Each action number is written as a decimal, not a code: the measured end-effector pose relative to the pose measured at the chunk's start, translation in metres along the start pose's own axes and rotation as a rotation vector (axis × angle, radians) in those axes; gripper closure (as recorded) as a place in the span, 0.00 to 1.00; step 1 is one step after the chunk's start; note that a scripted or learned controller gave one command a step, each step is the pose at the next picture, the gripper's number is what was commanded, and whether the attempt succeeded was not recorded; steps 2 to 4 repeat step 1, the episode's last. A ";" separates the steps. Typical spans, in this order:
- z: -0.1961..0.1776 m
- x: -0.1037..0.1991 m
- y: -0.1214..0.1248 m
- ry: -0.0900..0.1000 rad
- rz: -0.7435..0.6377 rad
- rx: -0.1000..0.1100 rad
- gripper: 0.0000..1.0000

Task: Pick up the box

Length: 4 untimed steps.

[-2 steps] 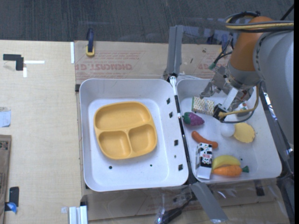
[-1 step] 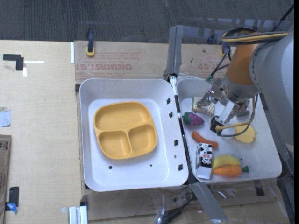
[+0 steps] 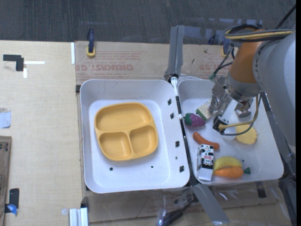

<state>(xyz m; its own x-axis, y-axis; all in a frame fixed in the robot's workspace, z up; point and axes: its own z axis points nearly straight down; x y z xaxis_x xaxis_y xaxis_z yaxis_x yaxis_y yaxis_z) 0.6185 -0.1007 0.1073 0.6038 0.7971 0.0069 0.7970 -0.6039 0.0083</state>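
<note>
**Cow-patterned box lies at the right bin's front**

The pale wooden counter (image 3: pixel 37 102) carries two shallow white bins. The left bin (image 3: pixel 89 149) holds a yellow three-compartment plastic plate (image 3: pixel 126 131). Over the right bin (image 3: pixel 269 149), the gripper (image 3: pixel 217 108) hangs at the far half; how far open it is cannot be told. The small white box with black patches (image 3: pixel 205 161) lies well apart from it, near the front left corner, just beside a yellow banana (image 3: pixel 228 162).

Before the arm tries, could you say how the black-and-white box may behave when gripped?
The box looks small and flat-sided, so probably light, stiff and unlikely to roll. It lies flat, so tipping seems unlikely. The banana and carrot lie close beside it, so they may shift too.
</note>
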 end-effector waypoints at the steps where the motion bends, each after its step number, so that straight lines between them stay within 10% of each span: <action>1: 0.000 0.000 0.000 0.000 0.000 0.000 0.00; 4: 0.000 0.000 0.000 0.000 0.000 0.000 0.00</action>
